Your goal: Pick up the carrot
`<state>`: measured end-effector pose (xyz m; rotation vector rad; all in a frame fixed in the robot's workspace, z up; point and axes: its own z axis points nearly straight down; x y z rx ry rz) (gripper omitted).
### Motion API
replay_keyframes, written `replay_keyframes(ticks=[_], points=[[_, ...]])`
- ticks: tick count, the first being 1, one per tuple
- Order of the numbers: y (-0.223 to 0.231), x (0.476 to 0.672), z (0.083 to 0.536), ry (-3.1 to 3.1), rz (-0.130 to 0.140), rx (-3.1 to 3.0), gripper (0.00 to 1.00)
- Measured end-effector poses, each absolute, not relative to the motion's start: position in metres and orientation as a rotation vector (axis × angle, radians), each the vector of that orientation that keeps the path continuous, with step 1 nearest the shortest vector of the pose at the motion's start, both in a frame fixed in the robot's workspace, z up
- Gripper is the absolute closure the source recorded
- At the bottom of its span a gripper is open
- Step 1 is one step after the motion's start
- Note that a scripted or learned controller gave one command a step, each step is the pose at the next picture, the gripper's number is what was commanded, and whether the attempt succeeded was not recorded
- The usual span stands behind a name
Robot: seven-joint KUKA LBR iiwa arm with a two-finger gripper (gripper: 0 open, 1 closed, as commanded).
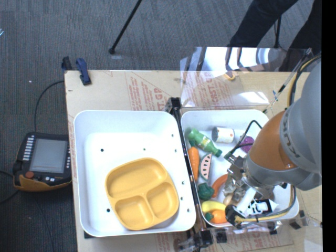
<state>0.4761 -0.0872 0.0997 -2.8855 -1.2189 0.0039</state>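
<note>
I'm getting bright, even light; hard glare off the clear sheet (247,83) at one o'clock, and the floor reads dim.

Both bins (84,140) look like smooth white plastic with a faint sheen. The yellow tray (142,193) is matt plastic. The carrot (194,161) and the green bottle (205,142) beside it have the glossy, moulded look of toy plastic. The counter (131,85) is pale bare board, matt, printed with red lettering. The arm's orange band (268,146) is smooth and softly shiny, its grey shell (315,125) satin. The floor (52,25) is dark ribbed carpet.
</note>
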Motion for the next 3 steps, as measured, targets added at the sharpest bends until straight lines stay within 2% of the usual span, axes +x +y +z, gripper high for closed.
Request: replay_keyframes(ticks=[1, 2, 3], points=[[0.059, 0.479, 0.187, -1.295, 0.009, -2.850, 1.00], [0.071, 0.475, 0.185, -0.781, 0.018, -3.037, 1.00], [0.126, 0.481, 0.105, -0.924, -0.020, -2.998, 1.00]])
